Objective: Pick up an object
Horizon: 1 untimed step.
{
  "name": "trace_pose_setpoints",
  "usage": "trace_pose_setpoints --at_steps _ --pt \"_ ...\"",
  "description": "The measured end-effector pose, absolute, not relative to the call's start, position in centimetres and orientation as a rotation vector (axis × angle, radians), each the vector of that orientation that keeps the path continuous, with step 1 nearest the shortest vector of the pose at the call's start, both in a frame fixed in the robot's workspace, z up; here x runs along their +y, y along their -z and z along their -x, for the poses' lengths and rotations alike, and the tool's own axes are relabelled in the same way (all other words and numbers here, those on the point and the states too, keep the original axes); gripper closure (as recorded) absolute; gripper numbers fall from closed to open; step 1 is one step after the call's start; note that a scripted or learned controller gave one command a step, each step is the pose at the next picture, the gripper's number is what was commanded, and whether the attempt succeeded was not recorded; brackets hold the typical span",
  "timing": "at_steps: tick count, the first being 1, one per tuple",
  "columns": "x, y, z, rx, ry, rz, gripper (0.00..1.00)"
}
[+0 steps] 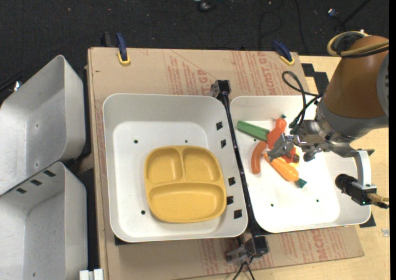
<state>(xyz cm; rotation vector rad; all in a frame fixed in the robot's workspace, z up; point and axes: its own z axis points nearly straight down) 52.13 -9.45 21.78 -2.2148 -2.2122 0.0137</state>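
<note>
Two white bins side by side on the bench. Left bin [117,148]: a yellow divided tray [184,183] sits near its centre, nothing else in it.

Right bin [322,210]: a small heap of toy vegetables toward its 10 o'clock quarter. Green piece [252,129] lies at the heap's 11 o'clock, an orange-red pepper-like piece [256,158] at its 8 o'clock, an orange carrot [284,170] with a green stub at its 5 o'clock, and a red-orange piece [279,129] at its 12 o'clock, partly behind the tool.

Arm enters from 3 o'clock, orange band over the wrist. The gripper [281,146] is down in the middle of the heap, its tips among the orange pieces (they touch or nearly touch, hard to separate at this slant). How wide the claw stands I cannot tell; the tips are lost against the clutter, and no piece is visibly clamped.

Progress, as a judgement: the reach to the pile looks made, the grasp is unconfirmed, and the lift is not yet done, since every item lies on the bin floor.
</note>
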Motion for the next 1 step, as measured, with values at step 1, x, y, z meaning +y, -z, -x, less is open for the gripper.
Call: trace_pose_setpoints --at_steps 1 --pt "-9.43 -22.45 -52.39 -2.222 -0.001 2.219 0.0"
